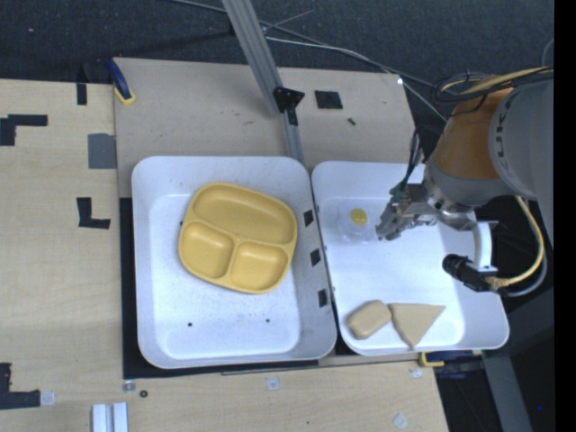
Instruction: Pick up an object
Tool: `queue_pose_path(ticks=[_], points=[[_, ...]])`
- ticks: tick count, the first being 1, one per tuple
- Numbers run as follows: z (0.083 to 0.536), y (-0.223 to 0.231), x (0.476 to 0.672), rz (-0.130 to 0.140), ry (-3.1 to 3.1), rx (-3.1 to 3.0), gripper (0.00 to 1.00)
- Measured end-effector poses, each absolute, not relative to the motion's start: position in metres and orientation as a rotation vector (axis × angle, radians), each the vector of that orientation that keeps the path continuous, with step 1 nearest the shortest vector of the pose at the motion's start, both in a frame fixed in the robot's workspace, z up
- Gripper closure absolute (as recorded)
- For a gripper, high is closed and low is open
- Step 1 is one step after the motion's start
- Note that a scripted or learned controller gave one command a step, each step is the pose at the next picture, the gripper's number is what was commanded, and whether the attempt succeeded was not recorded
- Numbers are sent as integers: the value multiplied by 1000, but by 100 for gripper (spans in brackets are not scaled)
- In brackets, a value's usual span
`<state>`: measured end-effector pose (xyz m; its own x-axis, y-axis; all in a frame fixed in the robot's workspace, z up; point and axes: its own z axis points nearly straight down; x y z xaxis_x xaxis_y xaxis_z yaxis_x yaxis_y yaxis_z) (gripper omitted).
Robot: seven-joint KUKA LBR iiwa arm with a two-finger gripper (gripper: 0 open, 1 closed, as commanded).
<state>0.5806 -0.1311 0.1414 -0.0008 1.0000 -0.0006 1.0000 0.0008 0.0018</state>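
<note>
The right bin point(468, 340) holds a small yellow disc point(358, 216) near its far left part, and two tan pieces at its front: a rounded one point(367, 319) and a wedge-shaped one point(416, 319). My gripper point(390, 227) hangs over the right bin's upper middle, just right of the yellow disc and a little apart from it. I see nothing between its fingers. The grey arm with its orange band point(468, 147) reaches in from the right.
The left bin point(153, 331) carries a yellow three-compartment plate point(238, 237). A grey metal pole point(256, 39) slants down from the top to the gap between the bins. Cables point(517, 268) loop beside the right bin's right edge.
</note>
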Motion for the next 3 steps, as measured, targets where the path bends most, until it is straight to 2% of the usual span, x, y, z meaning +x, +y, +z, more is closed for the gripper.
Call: queue_pose_path(ticks=[2, 3], points=[[250, -138, 587, 3, 2220, 2218, 100], [255, -85, 583, 1, 2229, 2215, 100]])
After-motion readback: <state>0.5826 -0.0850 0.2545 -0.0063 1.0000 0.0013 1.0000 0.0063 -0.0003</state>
